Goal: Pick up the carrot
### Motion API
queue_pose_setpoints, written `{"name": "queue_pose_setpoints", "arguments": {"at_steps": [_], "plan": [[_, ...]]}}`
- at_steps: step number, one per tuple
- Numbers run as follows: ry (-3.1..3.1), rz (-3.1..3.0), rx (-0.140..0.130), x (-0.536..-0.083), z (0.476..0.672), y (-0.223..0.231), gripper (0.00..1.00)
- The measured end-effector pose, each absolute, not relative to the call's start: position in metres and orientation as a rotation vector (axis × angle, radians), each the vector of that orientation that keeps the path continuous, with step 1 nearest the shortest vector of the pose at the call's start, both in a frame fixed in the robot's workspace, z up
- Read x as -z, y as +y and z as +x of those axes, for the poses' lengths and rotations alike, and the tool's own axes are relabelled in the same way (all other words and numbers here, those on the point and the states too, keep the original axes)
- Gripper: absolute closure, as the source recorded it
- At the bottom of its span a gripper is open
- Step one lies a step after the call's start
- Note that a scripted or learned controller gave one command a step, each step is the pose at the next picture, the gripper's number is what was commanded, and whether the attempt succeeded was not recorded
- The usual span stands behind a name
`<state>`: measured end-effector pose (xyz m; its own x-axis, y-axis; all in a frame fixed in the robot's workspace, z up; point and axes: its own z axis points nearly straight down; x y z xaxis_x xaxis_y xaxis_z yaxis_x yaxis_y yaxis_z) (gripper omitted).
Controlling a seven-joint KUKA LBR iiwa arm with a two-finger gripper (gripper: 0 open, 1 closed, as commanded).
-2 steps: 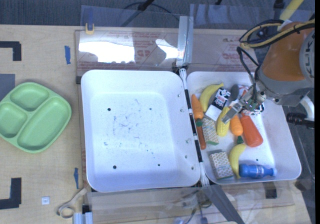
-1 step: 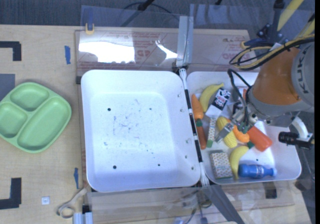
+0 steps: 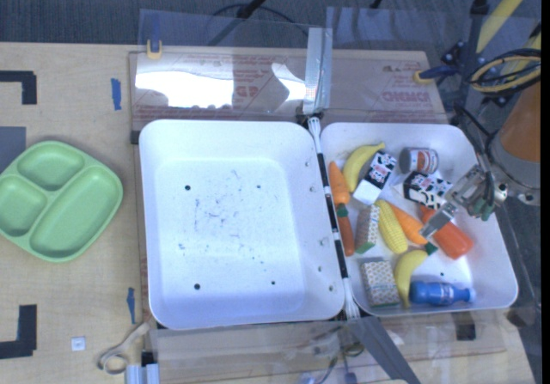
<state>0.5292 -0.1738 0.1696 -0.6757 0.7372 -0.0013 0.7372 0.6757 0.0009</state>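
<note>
Blue bottle [image 3: 440, 292] lies at the near rim of the right bin [image 3: 503, 266], with a banana [image 3: 409, 264] just beside it. Behind these, the carrot [image 3: 413, 223] is judged to be the orange tapered piece running from the corn cob [image 3: 391, 226] toward the bin's right side. Its thicker, redder end appears to continue past the gripper [image 3: 445, 215], though that end may be a separate item. The gripper stands directly over this piece, at or very near its surface, crossing it at an angle. Whether the gripper is open or closed cannot be determined at this resolution, and no object can be confirmed in its hold. The step in hand is judged to be the descent and closure on the carrot. For a sound grasp, align the closing direction across the carrot's narrow width, not along its length. Centre on the thicker part, where the taper is less likely to squeeze out. Keep clear of the corn cob and the black-and-white carton [image 3: 427, 189] just behind. A second orange tapered item [image 3: 339, 185] lies against the divider, well apart; do not confuse the two.
</note>
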Motion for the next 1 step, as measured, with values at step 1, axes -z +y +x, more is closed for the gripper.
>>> {"name": "queue_pose_setpoints", "arguments": {"at_steps": [1], "plan": [[2.723, 1.554, -0.003, -0.0861, 0.4967, -0.1488, 0.00]]}}
